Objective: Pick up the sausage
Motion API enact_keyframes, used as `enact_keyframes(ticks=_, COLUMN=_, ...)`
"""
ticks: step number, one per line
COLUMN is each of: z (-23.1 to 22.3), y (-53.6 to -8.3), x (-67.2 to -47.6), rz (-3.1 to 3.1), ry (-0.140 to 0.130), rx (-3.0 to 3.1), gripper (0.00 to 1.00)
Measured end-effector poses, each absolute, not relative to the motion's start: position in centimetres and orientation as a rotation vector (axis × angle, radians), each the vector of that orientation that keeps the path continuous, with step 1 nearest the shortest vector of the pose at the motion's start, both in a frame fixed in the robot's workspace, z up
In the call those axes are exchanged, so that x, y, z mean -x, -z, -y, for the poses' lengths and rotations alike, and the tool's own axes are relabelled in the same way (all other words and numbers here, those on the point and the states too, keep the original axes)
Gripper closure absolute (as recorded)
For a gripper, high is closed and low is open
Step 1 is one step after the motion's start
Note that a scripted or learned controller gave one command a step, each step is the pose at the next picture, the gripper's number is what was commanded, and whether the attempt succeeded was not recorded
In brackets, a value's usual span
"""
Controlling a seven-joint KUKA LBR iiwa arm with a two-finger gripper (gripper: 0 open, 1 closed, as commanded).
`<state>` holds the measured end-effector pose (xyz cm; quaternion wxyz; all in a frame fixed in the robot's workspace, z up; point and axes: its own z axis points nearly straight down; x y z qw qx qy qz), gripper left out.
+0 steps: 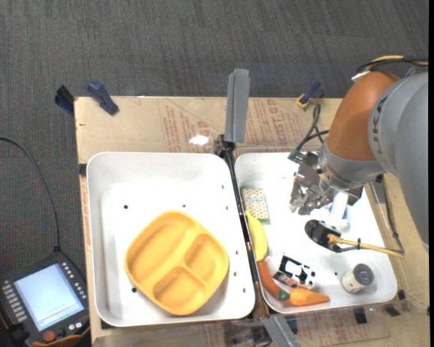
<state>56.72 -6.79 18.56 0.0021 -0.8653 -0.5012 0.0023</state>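
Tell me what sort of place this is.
Likely a robotics lab's pick-and-place test bench: two white bins on a clamped cardboard sheet, toy food such as a carrot, and a teach pendant on the carpet.
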Motion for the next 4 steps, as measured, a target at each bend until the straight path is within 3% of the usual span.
enact_keyframes(ticks=1, z=9.2, y=-15.3, x=-61.2, rz=1.787, ry=-0.004, rx=2.581, gripper=1.0)
enact_keyframes(ticks=2, z=16.0, y=-11.2, x=-63.3, rz=2.126, ry=-0.001, rx=2.311, gripper=1.0)
enact_keyframes(ticks=3, z=7.5, y=-18.7, x=-59.8, rz=1.947, ry=-0.003, rx=2.461, gripper=1.0)
enact_keyframes(ticks=4, z=9.6, y=-13.9, x=-64.3, rz=1.874, ry=-0.005, rx=2.517, gripper=1.0)
